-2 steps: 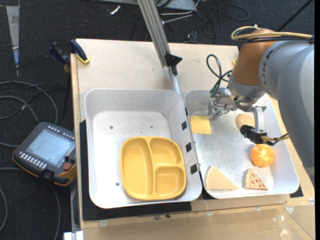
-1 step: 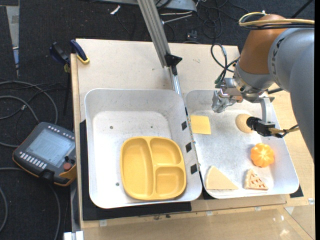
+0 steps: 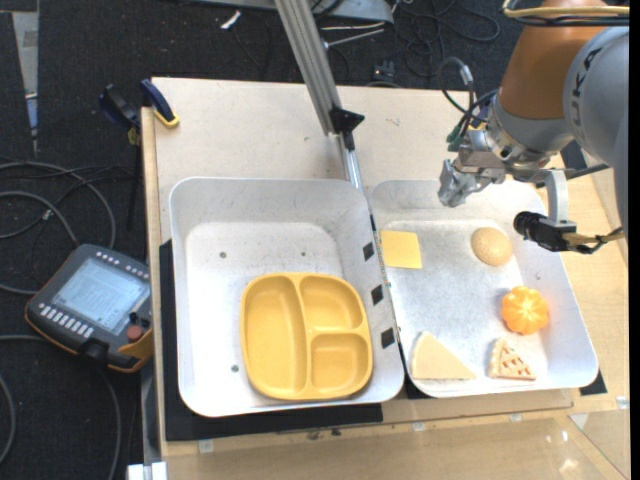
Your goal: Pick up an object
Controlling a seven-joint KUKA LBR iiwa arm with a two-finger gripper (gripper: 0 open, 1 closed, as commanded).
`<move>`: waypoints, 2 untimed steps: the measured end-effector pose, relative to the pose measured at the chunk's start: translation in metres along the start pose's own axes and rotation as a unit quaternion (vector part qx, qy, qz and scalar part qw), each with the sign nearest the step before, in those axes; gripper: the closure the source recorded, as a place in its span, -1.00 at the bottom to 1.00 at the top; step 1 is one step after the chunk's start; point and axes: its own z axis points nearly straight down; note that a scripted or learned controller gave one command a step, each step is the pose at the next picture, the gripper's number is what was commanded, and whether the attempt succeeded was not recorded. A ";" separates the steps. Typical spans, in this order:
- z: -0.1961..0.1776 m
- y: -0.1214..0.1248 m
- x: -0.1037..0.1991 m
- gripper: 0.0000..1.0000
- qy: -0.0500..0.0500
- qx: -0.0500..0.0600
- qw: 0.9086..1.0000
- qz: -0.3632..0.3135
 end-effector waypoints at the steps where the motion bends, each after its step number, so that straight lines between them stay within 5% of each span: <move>1: -0.054 0.002 0.000 1.00 0.000 0.000 1.000 0.000; 2: -0.055 0.013 0.050 1.00 0.001 0.002 1.000 -0.002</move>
